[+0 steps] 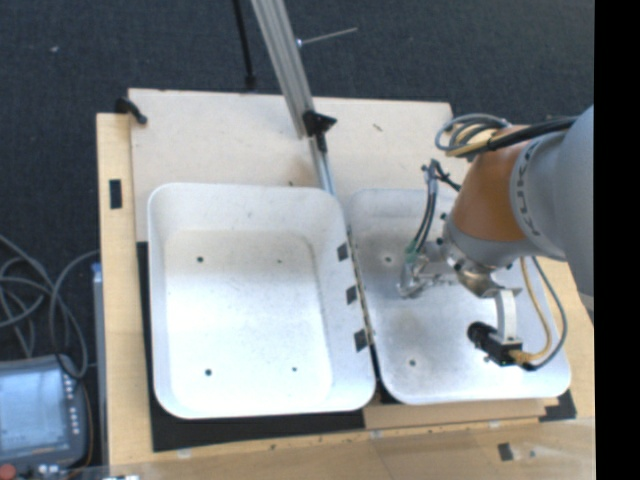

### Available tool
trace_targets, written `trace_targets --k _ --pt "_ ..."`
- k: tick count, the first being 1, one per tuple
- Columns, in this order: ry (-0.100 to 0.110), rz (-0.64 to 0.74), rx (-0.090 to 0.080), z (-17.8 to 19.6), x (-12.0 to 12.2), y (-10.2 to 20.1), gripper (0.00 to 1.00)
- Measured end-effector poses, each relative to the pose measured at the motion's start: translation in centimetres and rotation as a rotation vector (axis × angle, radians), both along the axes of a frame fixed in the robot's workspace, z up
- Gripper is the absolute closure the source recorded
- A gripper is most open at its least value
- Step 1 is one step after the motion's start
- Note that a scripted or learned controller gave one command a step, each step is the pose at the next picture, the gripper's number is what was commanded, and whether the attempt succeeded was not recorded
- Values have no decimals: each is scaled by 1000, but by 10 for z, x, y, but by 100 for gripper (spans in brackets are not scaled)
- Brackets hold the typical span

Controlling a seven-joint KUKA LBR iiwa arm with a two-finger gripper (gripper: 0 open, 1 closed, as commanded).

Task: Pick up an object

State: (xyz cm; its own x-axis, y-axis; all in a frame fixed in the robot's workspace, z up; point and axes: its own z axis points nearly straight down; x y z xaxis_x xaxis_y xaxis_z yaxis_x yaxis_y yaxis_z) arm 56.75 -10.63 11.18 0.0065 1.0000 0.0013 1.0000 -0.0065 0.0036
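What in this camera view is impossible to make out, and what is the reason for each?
- Right bin: part of its floor and right wall, hidden by the arm.
- Gripper: too small and blurred to tell whether it holds anything.
- Dark dots in the left bin: too small to identify.
- Screen, lower left: cut off by the edge.

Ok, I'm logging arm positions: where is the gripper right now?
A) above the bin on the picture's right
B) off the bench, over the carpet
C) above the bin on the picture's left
A: the gripper hangs above the right-hand bin, near its left wall.
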Motion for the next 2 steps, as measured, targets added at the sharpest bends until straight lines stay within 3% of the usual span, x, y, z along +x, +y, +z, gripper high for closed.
trace_targets --k 2 --pt "-3 9 -2 112 10 -10 100"
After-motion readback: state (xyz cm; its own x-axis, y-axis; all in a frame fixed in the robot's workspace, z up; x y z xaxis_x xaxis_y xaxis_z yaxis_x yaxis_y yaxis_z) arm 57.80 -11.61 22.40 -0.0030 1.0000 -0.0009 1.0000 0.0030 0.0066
